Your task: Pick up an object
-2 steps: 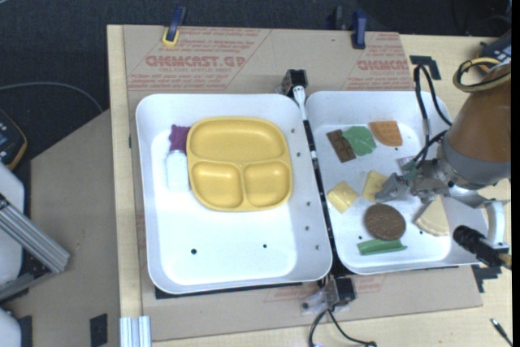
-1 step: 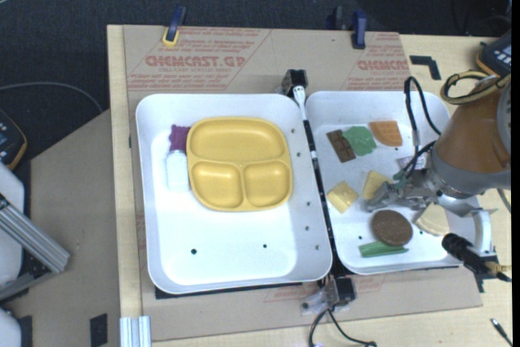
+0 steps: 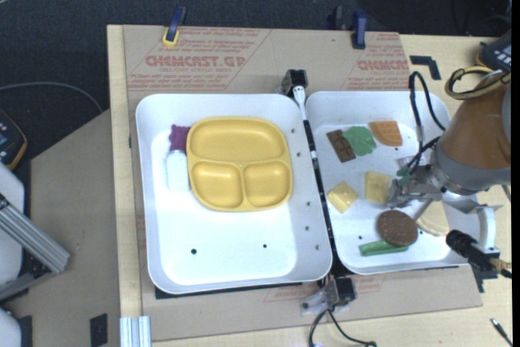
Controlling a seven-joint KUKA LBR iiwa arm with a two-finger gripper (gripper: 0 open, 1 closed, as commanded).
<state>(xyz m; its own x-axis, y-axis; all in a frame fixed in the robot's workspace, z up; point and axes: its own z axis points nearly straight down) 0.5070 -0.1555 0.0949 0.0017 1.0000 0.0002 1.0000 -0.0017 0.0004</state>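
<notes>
The gripper (image 3: 404, 189) hangs in the right bin (image 3: 351, 254), just at 12 o'clock of the brown disc (image 3: 397, 227); whether it is apart or together, I cannot tell. The cheese (image 3: 378, 187) crowds at its 9 o'clock, so a descent may nudge pieces and miss.

The bench (image 3: 244, 53) was a pale board printed with red lettering along its far side. Two shallow white bins sat on it side by side, touching: the left bin (image 3: 227, 264) and the right bin (image 3: 357, 106). Two clamps gripped the far edge, a yellow clamp (image 3: 172, 32) at left and a blue clamp (image 3: 358, 28) further right.
</notes>
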